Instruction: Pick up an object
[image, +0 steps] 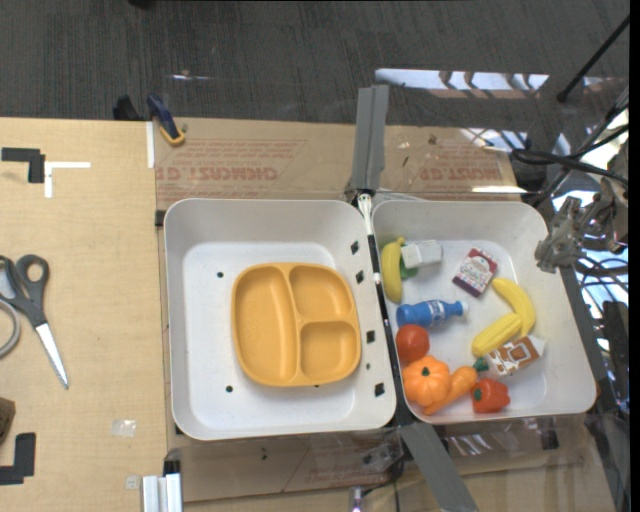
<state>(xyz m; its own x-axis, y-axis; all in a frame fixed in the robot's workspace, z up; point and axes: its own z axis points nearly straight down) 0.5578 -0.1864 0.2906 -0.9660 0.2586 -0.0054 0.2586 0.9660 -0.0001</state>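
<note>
The right bin (470, 212) holds several toy foods. A yellow banana (391, 270) lies by its left wall, beside a grey and green block (420, 256). A red and white carton (476, 272) sits near the middle, and a second banana (505, 318) curves below it. A blue bottle (428, 313), a red tomato (412, 343), an orange pumpkin (425, 383), a carrot (458, 385), a red pepper (490, 396) and a brown carton (518, 354) crowd the near half. My grey gripper (553, 248) hangs at the bin's right rim, apart from all of them.
The left bin (190, 300) bears a yellow divided plate (296, 324). Scissors (35, 310) lie on the wooden bench at the far left. Cables and metal parts (600, 220) crowd the space right of the bins.
</note>
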